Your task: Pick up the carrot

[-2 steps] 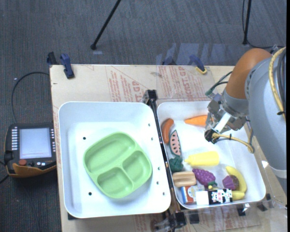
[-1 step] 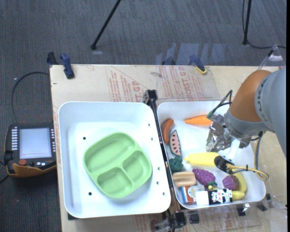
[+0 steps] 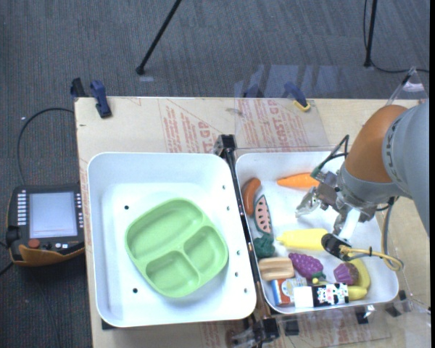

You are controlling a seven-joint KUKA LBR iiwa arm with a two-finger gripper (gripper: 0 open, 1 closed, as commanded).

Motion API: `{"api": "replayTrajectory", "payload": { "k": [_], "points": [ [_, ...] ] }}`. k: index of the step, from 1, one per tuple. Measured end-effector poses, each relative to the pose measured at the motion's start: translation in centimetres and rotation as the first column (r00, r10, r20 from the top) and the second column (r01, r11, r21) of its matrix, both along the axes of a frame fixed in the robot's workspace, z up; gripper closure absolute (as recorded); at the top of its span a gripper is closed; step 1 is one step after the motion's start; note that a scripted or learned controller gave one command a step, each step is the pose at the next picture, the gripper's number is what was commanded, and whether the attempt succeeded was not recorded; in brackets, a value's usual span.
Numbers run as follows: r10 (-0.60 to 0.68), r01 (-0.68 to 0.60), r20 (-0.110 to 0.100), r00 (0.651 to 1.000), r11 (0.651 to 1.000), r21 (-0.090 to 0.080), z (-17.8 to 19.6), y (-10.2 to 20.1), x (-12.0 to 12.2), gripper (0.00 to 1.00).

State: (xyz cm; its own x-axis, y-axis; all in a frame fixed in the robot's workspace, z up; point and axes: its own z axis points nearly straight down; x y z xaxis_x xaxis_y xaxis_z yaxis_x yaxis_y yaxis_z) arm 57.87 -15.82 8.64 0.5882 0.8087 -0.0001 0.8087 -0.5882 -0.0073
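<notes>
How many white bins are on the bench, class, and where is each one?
2. The left bin holds a green divided plate; the right bin holds the carrot and other toy foods. No others are in view.

The carrot (image 3: pixel 299 182) is a bright orange toy, tapered like a cone, lying flat on its side on the white floor of the right-hand bin, in the right middle of the frame. Its narrow tip points toward the left of the picture and its thick end toward the right, near the bin's upper wall. It lies apart from the other toys lower in the frame.
</notes>
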Motion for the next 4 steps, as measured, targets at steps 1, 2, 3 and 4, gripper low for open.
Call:
{"api": "replayTrajectory", "payload": {
  "k": [1,2,3,4],
  "points": [
    [-0.088,0.088,-0.014,0.996,0.996,0.000,-0.3,-3.5,5.8,0.00],
    [-0.209,0.209,-0.012,0.978,0.978,-0.001,-0.2,1.7,5.7,0.00],
    [-0.596,0.596,-0.005,0.803,0.803,-0.004,-0.1,1.7,4.3,0.00],
    [-0.678,0.678,-0.006,0.735,0.735,-0.006,-0.1,0.9,-4.9,0.00]
  ]
}}
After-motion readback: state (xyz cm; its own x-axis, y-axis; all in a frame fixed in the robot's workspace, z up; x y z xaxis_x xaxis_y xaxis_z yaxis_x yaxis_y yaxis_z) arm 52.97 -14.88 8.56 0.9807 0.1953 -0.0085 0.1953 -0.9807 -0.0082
